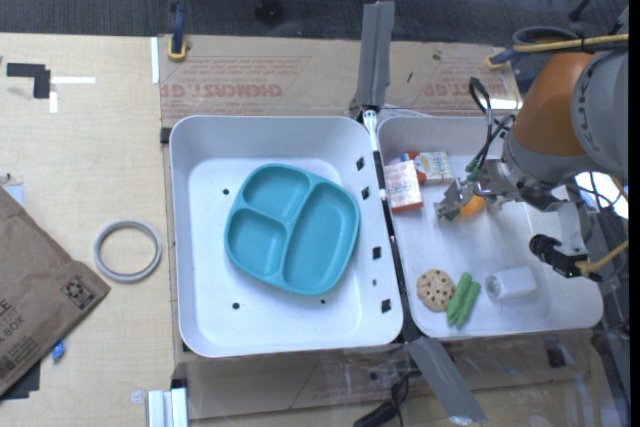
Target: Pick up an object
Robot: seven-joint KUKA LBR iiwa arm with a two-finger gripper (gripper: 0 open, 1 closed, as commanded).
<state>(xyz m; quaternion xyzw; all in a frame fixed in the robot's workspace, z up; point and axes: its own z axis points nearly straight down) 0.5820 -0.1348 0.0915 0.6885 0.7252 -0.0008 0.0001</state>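
- The gripper [458, 202] sits low in the right bin [570, 315], near its middle, with a small orange object [470, 206] right at its tip.
- Whether the fingers are parted or closed on that orange piece cannot be told; the tip is dark and small in the camera view.
- The orange object looks like a little toy-food piece: probably light, hard plastic, smooth and apt to slip, so a hold across its narrow middle seems best.
- Other candidates lie in the same bin: a small red-and-white carton [402, 185] by the left wall, a cookie [435, 288] and a green pea pod [463, 299] just beside each other toward the front, and a white block [510, 284] to their right.
- The carton is likely thin card, light and easy to crush; the cookie is flat and gives little edge to pinch.
- The arm [565, 110] reaches in from the right, its orange band above the wrist, wrist bent downward toward the bin floor.
- The left bin [190, 245] holds a teal divided plate [292, 228], well apart from the gripper.
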